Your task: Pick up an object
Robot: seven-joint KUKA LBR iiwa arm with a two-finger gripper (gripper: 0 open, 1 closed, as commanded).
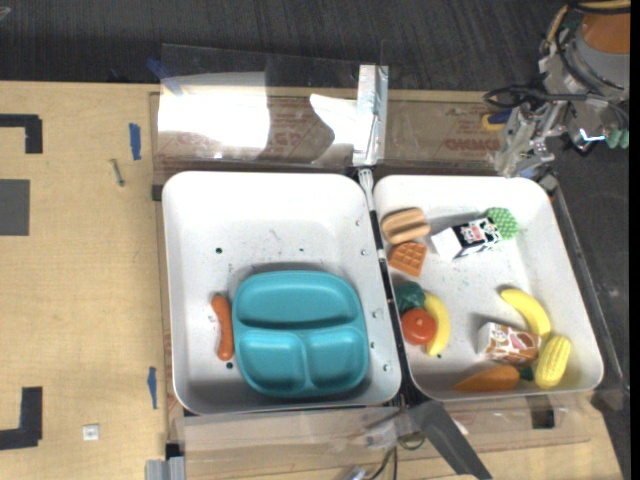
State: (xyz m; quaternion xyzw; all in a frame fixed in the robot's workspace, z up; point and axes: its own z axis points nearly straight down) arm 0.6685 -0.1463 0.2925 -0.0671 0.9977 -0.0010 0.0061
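Nearest the lens, along the front wall of the right bin [575,268], an orange carrot [490,378] lies flat, with a corn cob [553,359] standing just beside its right end and a small printed packet [510,341] touching it from above. A yellow banana [527,310] curves down toward the corn cob. At the bin's left side a red tomato [418,325] sits against a second, smaller banana [438,326], with a dark green vegetable [408,295] just above them. Further back lie a waffle piece [407,258], a hot dog bun [404,224], a black and white carton [472,236] and a green leafy piece [503,223], the last two touching.

No object is lifted; all of these rest on the bin floor.

The left bin [260,208] holds a teal divided tray [298,334] toward its front, with an orange sausage [225,326] lying just beside the tray's left edge.

The gripper [530,148] hangs at the upper right, outside the far corner of the right bin and well apart from the toys; whether it is open or closed cannot be told, and nothing can be seen held in it. The grey arm with its orange band [610,28] rises behind it
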